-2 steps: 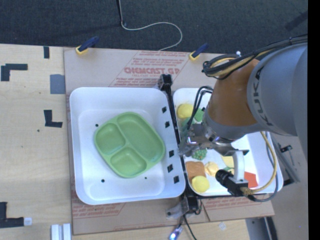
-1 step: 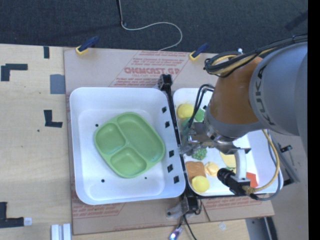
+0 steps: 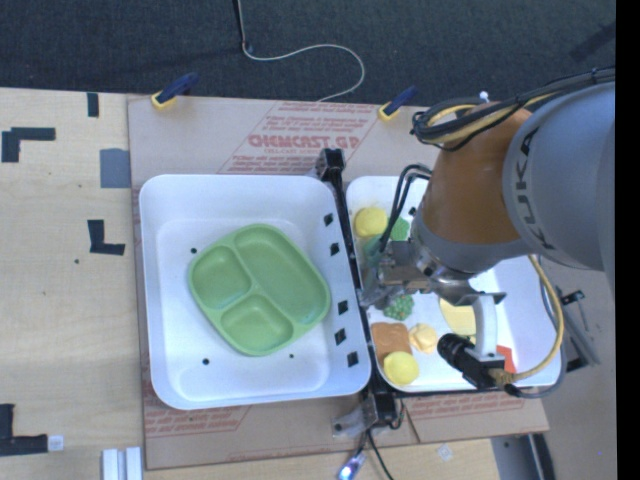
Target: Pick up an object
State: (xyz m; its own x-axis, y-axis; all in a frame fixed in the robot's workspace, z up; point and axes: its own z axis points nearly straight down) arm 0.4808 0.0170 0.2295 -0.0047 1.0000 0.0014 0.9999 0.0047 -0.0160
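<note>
Grey arm [image 3: 530, 188] is seen over the right bin [image 3: 530, 373]. Gripper [image 3: 385, 290] sits low beside the green toy [image 3: 398, 307], with yellow balls [image 3: 401, 369] nearby. Finger state cannot be told.

The arm [image 3: 545, 183] comes in from the right edge of the camera view and bends down over the right bin [image 3: 530, 373], its wide grey body and orange band covering most of that bin's far half. Below the band the grey wrist narrows and points toward the bin's left wall. The gripper [image 3: 385, 280] sits low at that wall, about midway along it, its metal body angled downward. Black cables loop over the top of the orange band and down its left side.
</note>
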